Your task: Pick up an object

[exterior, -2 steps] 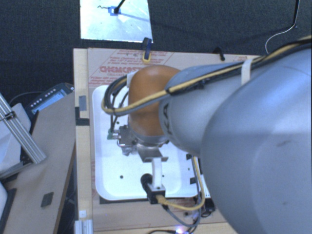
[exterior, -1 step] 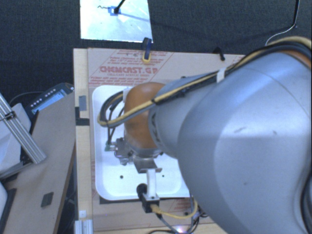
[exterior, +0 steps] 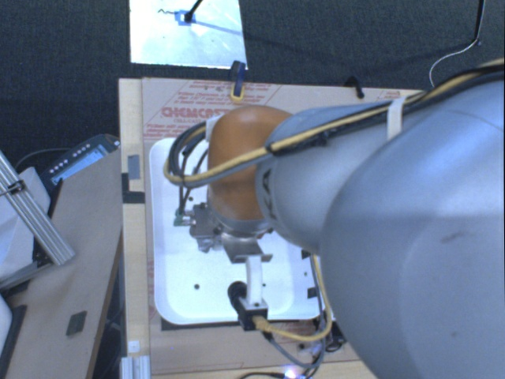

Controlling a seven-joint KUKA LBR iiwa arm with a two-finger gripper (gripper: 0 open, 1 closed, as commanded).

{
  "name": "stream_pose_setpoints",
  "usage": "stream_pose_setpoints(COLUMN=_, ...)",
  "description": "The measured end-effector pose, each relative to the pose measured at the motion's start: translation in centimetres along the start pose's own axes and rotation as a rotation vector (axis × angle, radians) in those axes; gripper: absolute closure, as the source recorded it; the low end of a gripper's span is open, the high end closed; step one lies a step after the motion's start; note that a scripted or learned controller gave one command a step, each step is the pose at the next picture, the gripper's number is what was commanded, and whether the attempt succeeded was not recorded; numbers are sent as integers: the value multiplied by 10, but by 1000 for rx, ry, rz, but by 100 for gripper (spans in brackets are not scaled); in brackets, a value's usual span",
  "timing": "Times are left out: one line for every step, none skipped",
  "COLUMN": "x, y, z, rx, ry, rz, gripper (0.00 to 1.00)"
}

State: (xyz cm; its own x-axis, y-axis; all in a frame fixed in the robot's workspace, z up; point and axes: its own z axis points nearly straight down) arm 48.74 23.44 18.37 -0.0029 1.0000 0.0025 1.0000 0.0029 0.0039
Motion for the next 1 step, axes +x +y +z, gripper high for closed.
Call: stream_pose_setpoints(x=-1, y=-2, z=57, rx=9, ry=-4, rz=2, gripper=100)
